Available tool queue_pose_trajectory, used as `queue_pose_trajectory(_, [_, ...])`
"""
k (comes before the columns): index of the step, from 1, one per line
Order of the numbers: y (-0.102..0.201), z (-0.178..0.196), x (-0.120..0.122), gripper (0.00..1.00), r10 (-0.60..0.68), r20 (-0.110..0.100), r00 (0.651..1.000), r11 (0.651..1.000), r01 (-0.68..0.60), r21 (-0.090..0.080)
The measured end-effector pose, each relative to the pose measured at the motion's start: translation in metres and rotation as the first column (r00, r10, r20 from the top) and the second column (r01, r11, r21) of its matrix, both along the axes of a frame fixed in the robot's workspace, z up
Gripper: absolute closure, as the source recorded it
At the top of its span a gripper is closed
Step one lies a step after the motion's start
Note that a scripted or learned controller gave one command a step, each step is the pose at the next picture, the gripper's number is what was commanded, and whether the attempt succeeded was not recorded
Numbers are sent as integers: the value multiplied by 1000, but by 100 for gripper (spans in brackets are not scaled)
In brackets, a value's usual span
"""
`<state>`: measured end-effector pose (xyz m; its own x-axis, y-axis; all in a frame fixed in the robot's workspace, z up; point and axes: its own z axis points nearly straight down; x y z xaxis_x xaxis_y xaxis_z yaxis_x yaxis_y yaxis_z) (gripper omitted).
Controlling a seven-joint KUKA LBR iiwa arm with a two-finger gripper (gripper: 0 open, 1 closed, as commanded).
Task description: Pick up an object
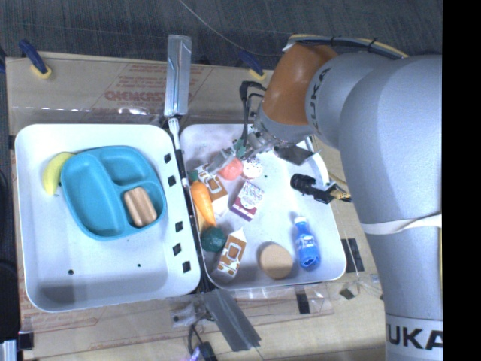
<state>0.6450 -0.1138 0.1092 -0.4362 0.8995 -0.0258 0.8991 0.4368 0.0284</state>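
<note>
right bin (331, 232) crowded, arm (361, 104) overhanging its top, left bin's (45, 277) lower floor open

The arm (361, 126) hides the right bin's (331, 224) two-o'clock corner; the blue tray (98, 194) covers part of the banana (52, 171).

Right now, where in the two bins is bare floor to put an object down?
Left bin: bare floor below the blue tray, along the front wall. Right bin: one patch between the purple packet and the blue bottle. Crowded along its left side, around the carrot, and near the gripper.
</note>
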Motion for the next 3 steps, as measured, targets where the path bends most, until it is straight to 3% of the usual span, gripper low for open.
queue_pose_trajectory(1, [-15, -12, -39, 0, -95, -26, 995, 995, 95, 9])
queue_pose_trajectory(2, [-14, -5, -40, 100, -90, -34, 995, 996, 91, 10])
queue_pose_trajectory(3, [-24, -4, -40, 0, -99, -25, 995, 995, 99, -5])
